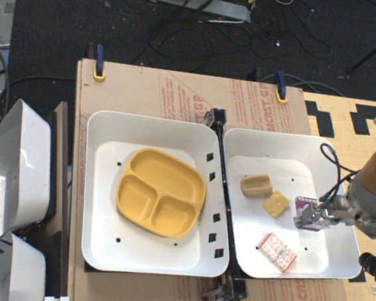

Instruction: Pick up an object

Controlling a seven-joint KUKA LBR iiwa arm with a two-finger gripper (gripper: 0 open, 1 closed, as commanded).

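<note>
You had the two-finger gripper (pixel 309 216) low in the right white bin (pixel 336 265), its grip unreadable, beside a light, firm yellow foam wedge (pixel 276 204), best pinched across flat sides.

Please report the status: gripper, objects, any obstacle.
Gripper low in right bin, at purple packet. Grasp unconfirmed. Yellow block, brown piece close by.
</note>
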